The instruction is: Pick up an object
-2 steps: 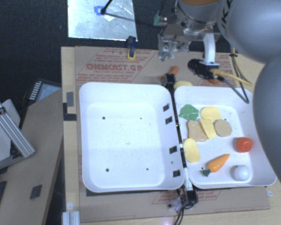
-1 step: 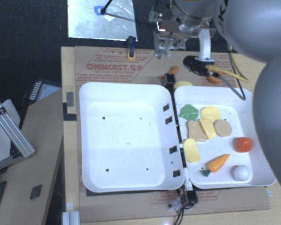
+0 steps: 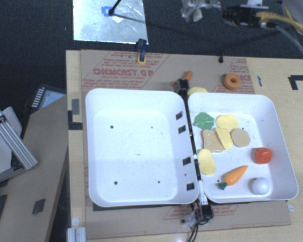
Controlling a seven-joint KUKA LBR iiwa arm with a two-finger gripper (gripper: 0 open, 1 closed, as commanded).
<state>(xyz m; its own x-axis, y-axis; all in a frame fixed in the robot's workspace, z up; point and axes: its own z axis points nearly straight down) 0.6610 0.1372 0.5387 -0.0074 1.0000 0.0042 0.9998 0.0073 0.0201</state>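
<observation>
Up top, the blurred pincer (image 3: 201, 6) is cut off, its opening impossible to tell, far above the carrot (image 3: 235, 175).

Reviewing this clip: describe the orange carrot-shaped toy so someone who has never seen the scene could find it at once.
Start at the right-hand shallow white bin, the one holding the toy food. Go to its near edge: the orange carrot-shaped toy lies there at a slant, between the pale yellow oval piece and the small white ball. It alone is long, tapered and orange, with a green tip.
</observation>
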